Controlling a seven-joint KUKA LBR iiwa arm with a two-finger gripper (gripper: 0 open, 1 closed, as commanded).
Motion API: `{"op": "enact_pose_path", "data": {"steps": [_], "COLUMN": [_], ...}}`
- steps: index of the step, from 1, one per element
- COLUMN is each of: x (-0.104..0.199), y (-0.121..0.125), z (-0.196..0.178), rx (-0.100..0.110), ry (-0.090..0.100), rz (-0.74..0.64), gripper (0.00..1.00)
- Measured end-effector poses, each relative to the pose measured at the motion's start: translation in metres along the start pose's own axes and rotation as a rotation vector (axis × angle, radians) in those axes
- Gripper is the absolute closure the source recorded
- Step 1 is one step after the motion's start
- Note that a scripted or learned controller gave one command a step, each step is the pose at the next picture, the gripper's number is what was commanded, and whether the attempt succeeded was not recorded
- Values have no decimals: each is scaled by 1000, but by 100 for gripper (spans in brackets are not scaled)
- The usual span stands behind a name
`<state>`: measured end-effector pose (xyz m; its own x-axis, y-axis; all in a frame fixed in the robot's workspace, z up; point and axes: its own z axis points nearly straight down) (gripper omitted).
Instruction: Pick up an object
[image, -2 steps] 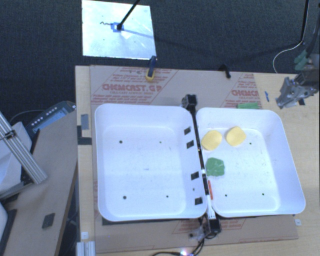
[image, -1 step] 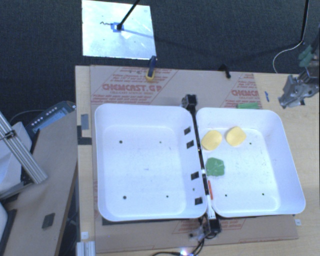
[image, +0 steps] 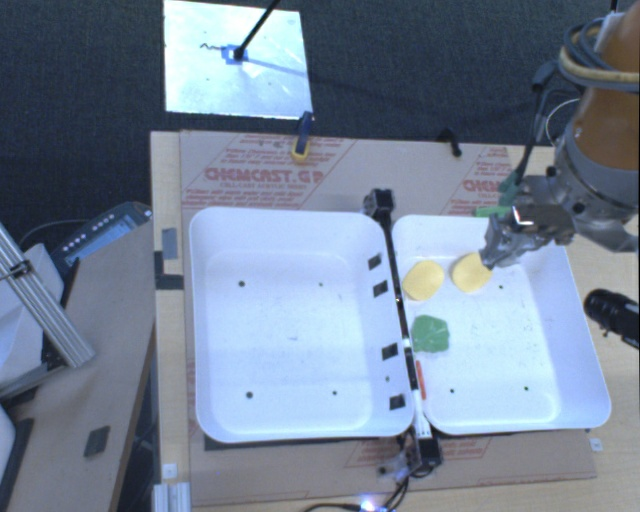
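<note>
Reading left to right, red "CHEMCAST GP" print (image: 262, 174) repeats on my worktop (image: 330, 160) sheet. Two white bins: the left bin (image: 290, 320), then the right bin (image: 540, 400) with two yellow round pieces (image: 423, 280) and one green piece (image: 431, 333). My hand (image: 500, 252) touches the right yellow piece (image: 470, 273); grip state unclear.

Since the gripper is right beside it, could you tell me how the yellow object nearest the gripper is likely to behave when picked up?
The yellow object looks small and rounded, so it may roll or slip aside if the gripper closes off-centre. It is probably light for its size. With another yellow piece close by, a nudge could push one into the other.
</note>
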<state>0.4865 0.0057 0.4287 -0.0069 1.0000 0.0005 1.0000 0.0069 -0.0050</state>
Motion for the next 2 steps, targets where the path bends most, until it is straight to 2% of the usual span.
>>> {"op": "enact_pose_path", "data": {"steps": [1, 2], "x": [21, 72], "y": [0, 0], "z": [-99, 2], "rx": [-19, 2], "ry": [1, -1], "rz": [0, -2], "gripper": [100, 100]}}
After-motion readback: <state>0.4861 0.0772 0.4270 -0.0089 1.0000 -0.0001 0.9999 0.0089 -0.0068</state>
